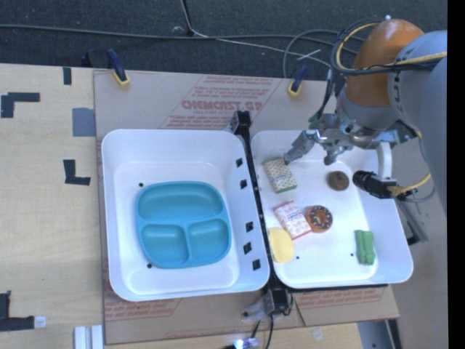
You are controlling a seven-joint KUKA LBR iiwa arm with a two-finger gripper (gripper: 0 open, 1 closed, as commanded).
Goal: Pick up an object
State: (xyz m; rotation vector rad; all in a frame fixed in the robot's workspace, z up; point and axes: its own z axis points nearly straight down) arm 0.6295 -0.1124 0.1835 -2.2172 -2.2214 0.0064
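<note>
Evidently the approach is under way; the gripper (314, 147) hangs spread wide, holding nothing, over the far part of the right bin (396, 267), just beside the patterned packet (280, 174). Next, I judge, comes a descent onto it; the brown disc (338, 180), red-checked packet (291, 219), doughnut (319, 218), yellow piece (281, 245) and green block (364, 246) lie nearby, none blocking; the blue tray (182, 222) sits in the left bin (116, 151).

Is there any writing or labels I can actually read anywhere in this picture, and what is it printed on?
Red print on the cardboard sheet under the bins: too blurred and upside down to read with confidence.
Pink and white packet: a printed pattern, too small to read.
Pale checked packet: markings too small to read.
No other text is legible.
</note>
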